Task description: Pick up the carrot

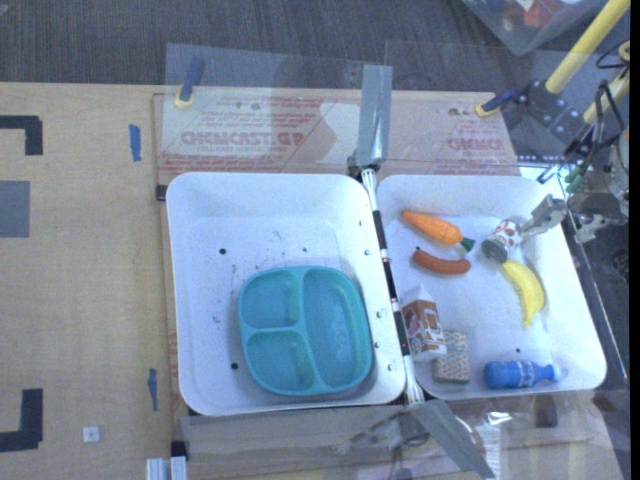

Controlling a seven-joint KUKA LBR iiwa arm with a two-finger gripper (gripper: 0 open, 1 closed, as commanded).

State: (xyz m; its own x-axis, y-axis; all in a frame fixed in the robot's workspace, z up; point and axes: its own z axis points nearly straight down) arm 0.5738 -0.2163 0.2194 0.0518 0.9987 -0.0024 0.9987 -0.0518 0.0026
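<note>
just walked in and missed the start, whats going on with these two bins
A robot arm is reaching in from the right over the right bin, its gripper near that bin's upper right corner. The carrot lies untouched in that bin, next to a sausage, a banana and a blue bottle. The left bin holds a teal divided plate.

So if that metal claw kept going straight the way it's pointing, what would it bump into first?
Probably the small red-and-white object right at the tip of the gripper, which points left into the right bin. Beyond that lies the carrot. Height is hard to judge from above, so it might pass over.
</note>
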